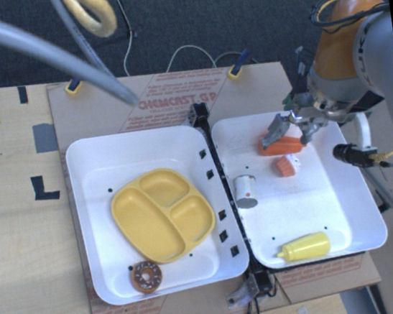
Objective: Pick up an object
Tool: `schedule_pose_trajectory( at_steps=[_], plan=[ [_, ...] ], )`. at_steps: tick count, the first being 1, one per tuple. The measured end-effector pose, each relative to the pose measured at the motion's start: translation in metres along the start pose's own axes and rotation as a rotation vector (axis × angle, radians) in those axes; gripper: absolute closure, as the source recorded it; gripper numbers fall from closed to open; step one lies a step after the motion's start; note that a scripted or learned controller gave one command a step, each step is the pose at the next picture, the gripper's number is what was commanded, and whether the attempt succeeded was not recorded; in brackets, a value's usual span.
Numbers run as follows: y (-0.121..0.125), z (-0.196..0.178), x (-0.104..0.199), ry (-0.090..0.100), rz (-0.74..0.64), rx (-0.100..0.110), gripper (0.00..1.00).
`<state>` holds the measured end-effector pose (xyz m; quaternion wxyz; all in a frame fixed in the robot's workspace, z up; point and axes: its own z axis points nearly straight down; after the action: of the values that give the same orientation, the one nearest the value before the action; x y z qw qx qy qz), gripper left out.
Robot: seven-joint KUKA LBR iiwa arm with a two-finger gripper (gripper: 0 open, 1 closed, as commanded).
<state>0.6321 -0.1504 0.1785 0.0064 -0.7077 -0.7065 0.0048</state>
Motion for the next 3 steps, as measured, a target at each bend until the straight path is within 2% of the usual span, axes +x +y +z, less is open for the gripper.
schedule_pose_trajectory(
  at_steps=[1,3],
  plan=[
    [0.003,-0.009,0.0,-0.002,-0.003,-0.014,0.0],
    [0.003,0.093,-0.007,-0.003,-0.003,-0.011,0.0]
  ],
)
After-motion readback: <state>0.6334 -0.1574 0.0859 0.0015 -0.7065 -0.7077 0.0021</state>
